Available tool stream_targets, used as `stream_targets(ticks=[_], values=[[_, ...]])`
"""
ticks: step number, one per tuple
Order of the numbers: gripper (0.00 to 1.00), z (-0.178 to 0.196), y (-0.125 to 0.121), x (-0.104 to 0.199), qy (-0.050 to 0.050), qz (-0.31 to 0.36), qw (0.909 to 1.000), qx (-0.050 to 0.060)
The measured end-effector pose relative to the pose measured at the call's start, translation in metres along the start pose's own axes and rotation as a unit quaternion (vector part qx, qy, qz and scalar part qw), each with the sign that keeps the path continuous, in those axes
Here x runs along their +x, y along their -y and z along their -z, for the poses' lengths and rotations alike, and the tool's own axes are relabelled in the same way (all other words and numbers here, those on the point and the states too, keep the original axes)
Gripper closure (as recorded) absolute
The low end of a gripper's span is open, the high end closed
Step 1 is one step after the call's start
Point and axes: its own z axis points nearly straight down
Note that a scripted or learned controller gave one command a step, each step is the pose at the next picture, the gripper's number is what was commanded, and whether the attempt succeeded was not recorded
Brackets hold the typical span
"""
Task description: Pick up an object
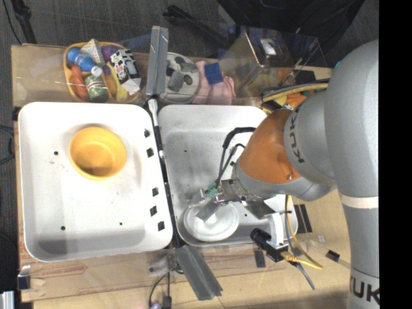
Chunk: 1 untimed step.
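Reaching down into the right-hand shallow white plastic bin (193, 134), the grey two-finger gripper (211, 212) sits over the near corner, its tip right above a round white shallow bowl (209, 223). From where I stand I cannot tell its state, since the orange-banded wrist (270, 156) and its black cables crowd that spot. The bowl lies against the bin's front wall, close to the divider between the 2 bins. It looks like the target, and nothing shows it held yet.

To do this step well, I would want 1 finger inside the bowl's rim and 1 outside, pinching the thin wall instead of pressing on the flat base, then a straight lift clear of the bin wall. A smooth rim could slip, so a firm, square bite matters.

Over in the left-hand white bin (45, 192) a round yellow plastic bowl (98, 152) sits well apart, upright.
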Motion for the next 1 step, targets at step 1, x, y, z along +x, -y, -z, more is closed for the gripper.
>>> stream_targets(ticks=[1], values=[[1.0,0.0144,-0.0066,-0.0013,0.002,0.001,1.0,-0.009]])
